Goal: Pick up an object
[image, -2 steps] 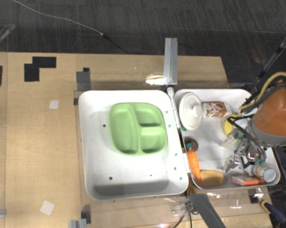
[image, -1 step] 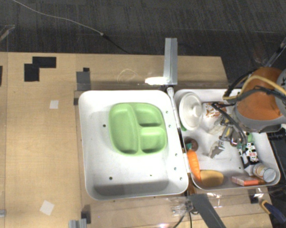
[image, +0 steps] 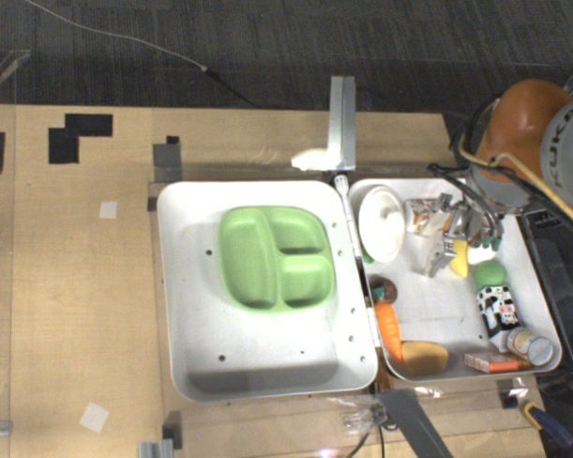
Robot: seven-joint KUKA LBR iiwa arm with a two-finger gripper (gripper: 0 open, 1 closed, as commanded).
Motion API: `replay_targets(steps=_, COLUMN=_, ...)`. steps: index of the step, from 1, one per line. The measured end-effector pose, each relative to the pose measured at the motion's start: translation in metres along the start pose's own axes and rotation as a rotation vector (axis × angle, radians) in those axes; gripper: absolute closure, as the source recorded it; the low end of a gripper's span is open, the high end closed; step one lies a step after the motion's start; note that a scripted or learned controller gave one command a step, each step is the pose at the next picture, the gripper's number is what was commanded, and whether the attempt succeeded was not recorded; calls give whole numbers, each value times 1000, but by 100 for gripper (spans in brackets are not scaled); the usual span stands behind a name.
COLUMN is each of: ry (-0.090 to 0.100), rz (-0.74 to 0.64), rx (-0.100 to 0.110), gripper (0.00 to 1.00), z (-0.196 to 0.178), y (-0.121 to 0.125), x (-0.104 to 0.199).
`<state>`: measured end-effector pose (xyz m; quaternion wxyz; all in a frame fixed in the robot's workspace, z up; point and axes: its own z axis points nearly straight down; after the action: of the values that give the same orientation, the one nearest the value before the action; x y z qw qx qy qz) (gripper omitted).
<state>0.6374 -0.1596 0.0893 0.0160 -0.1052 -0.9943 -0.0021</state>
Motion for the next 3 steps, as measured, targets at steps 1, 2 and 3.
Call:
replay_targets(steps=1, ry=-46, rz=66, rx=-2, gripper=0, z=1, y=10, x=53)
replay_targets(steps=2, ry=-43, rz=261, rx=-5, gripper=0, z=1, y=-38, x=113)
replay_targets(steps=3, ry=-50, rz=155, rx=-6, gripper=0, z=1, y=26, x=46)
